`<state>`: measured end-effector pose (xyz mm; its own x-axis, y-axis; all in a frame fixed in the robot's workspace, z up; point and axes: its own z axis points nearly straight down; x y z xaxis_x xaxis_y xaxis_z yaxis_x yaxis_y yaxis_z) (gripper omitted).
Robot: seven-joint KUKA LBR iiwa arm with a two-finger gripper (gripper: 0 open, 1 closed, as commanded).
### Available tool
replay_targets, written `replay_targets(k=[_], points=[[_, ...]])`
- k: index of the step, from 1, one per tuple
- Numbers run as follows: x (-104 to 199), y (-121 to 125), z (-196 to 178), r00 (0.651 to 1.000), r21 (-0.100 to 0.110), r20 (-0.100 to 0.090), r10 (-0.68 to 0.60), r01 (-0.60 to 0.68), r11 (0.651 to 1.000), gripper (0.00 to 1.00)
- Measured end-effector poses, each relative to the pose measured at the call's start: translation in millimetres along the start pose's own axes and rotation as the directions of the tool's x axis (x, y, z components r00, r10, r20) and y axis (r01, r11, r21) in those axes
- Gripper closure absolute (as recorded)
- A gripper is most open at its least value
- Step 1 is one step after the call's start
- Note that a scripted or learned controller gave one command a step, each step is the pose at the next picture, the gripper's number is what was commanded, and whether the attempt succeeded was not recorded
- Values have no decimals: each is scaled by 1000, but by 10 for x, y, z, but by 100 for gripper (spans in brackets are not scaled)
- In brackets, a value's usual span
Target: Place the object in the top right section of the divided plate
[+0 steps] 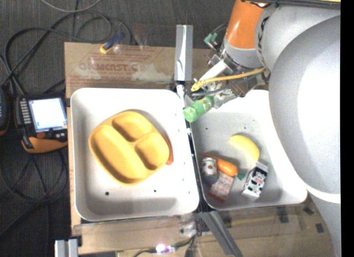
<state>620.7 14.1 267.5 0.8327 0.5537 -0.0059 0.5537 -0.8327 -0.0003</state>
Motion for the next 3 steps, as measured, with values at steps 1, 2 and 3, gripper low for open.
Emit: replay_targets(k=[1,2,3], points=[[104,-184,76,961,3,-1,275,-275,961,100],[-358,-87,748,953,-1,2,304,-304,953,100],[395,-560,699,936,3,1,351,-351,936,100]])
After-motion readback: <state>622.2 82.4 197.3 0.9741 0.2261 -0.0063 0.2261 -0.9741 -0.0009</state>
